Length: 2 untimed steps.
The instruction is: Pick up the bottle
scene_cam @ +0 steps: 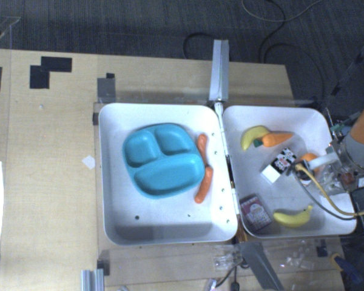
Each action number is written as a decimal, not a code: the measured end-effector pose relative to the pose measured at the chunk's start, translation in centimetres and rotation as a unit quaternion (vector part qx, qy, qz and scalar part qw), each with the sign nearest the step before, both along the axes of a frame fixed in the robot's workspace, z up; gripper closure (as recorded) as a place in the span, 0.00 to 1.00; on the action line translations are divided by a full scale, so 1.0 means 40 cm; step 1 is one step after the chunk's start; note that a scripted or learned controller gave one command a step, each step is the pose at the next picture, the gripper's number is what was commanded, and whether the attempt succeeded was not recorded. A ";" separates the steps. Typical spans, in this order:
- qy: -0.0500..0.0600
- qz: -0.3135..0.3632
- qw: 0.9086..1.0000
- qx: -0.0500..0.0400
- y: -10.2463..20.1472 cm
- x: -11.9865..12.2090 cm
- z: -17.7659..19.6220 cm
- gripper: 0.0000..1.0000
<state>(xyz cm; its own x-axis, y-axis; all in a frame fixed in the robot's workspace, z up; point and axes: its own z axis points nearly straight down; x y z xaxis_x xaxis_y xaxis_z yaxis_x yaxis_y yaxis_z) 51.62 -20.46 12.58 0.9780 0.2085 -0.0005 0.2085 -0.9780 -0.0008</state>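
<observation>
Bottle is seen lying mid right bin, near the carrot. Gripper is placed by the bin's right edge; open or closed cannot be told. Risk: the lying bottle may be rolled away or the carrot grabbed instead.

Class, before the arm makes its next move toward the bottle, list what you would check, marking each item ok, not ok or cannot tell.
1. Bottle lies in the right bin: ok.
2. Nothing rests on top of the bottle: ok.
3. Gripper is over the right bin: ok.
4. Gripper is directly above the bottle: not ok, it sits nearer the bin's right wall.
5. Lower banana is apart from the bottle: ok.
6. Carrot is clear of the bottle: cannot tell, they lie close.
</observation>
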 end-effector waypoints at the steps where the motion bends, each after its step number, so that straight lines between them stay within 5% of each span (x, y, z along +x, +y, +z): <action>1: -0.002 -0.001 1.000 0.000 -0.001 -0.050 0.151 1.00; 2: 0.000 -0.002 1.000 0.001 0.034 -0.072 -0.011 1.00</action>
<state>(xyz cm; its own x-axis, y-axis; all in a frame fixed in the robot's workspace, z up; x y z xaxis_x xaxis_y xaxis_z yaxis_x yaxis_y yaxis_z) 48.73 -19.11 12.15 0.9789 0.2042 0.0003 0.2042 -0.9789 -0.0018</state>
